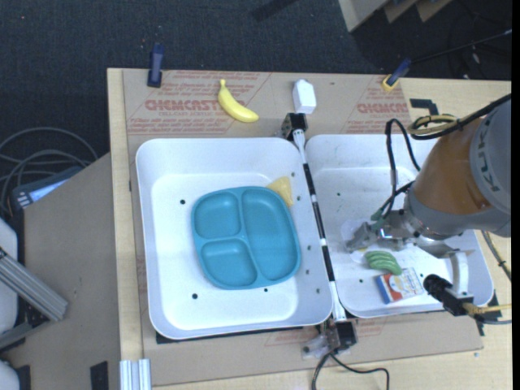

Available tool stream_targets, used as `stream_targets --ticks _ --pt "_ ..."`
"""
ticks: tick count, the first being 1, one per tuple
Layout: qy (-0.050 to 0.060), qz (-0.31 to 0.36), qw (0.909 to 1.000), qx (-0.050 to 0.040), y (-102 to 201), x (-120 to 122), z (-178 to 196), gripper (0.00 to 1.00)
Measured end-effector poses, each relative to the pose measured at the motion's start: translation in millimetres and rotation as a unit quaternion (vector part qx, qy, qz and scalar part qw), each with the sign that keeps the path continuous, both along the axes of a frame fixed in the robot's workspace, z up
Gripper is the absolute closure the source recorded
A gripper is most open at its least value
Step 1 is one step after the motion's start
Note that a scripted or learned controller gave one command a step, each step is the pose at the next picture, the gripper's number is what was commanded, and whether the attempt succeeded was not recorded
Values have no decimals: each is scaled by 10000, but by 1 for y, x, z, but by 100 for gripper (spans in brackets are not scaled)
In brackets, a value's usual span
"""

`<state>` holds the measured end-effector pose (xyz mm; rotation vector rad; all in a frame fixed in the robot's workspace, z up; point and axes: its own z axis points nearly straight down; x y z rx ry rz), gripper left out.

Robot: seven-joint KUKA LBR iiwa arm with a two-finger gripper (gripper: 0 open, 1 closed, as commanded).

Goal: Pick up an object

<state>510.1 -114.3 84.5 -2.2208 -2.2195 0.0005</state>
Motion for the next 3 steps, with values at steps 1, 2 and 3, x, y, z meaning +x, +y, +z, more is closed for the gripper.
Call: stream_targets --ticks 1,2,3 --pt "1 -1 10000 -1 0 -31 0 0" --pt "-28 -7 10000 -13 0 -30 11 100" --pt "-18 10 10000 -2 52 46 101 100"
